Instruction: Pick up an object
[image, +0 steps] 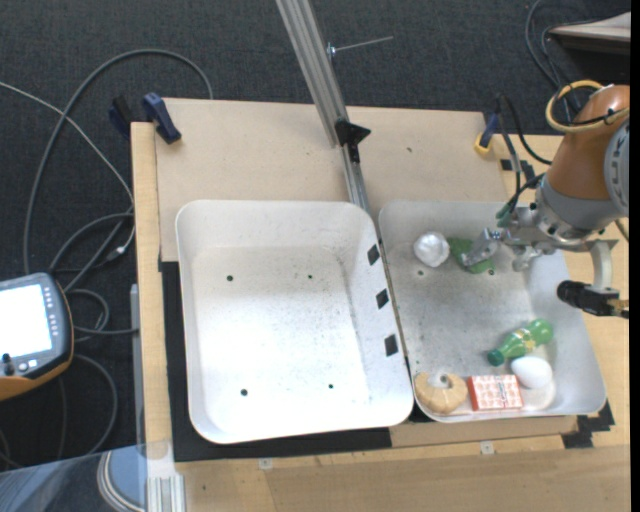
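Your bagel (441, 392), red box (496, 393), white egg (533, 373) and green bottle (520, 342) sit at the front of the right bin (570, 330), while farther back the gripper (497, 243) hangs over a small green thing (474, 256), fingers too blurry to tell.

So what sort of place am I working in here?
Likely a robotics lab test bench: two white bins on a clamped board, loose cables on carpet, and a teach pendant at the left.
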